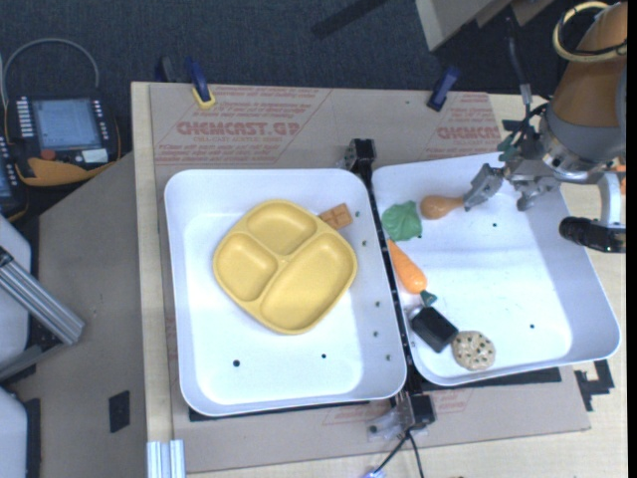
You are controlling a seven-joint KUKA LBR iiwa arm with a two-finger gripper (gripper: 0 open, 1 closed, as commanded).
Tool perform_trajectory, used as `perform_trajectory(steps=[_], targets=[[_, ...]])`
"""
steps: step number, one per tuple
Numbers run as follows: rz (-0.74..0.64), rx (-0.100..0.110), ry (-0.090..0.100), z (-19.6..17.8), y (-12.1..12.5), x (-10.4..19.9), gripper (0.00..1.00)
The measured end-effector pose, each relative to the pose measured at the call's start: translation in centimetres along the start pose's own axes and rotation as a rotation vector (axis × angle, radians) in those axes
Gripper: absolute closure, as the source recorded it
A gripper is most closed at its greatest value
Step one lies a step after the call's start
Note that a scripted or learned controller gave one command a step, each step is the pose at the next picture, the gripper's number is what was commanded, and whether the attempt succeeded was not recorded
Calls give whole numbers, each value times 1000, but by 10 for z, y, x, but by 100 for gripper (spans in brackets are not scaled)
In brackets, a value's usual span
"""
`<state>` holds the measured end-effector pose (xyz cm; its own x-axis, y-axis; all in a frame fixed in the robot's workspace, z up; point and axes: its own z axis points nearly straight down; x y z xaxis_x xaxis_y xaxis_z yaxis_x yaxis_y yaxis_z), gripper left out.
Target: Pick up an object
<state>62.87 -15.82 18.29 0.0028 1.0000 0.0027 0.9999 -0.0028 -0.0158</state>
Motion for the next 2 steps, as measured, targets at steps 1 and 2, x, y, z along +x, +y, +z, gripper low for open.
perform_trajectory(steps=[1,2], targets=[[-3,-15,-3,-10,3,0,0],[-2,-10,-2,46,0,-9,0]])
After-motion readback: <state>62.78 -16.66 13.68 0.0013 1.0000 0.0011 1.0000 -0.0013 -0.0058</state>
